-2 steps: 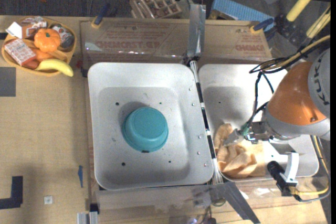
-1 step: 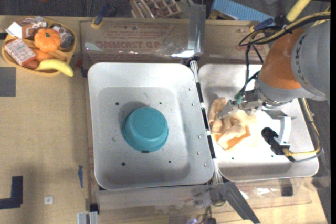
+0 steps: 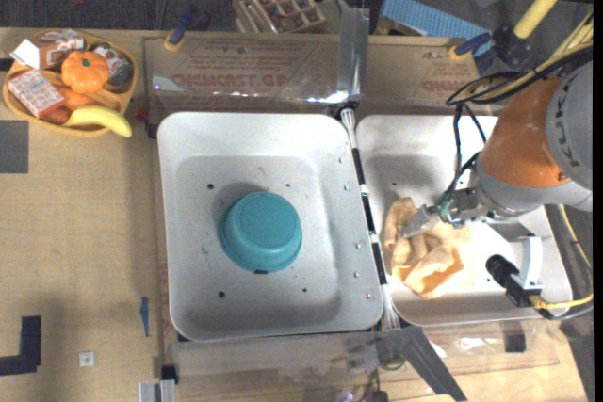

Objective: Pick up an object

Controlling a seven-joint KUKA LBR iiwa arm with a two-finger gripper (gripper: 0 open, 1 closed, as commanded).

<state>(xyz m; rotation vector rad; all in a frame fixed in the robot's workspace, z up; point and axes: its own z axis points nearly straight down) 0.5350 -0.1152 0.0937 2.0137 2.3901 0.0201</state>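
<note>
One fixed camera above the bench (image 3: 75,297), looking down at a slant, both bins (image 3: 179,155) framed

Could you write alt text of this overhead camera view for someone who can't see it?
A grey-and-orange robot arm reaches its gripper over a crumpled tan object in the right white bin. The left bin holds an upturned teal bowl.

The grey arm (image 3: 575,122) bears large letters at the view's right edge, seemingly "KU". Printing on the cardboard wall (image 3: 247,73) is too blurred to read.
</note>
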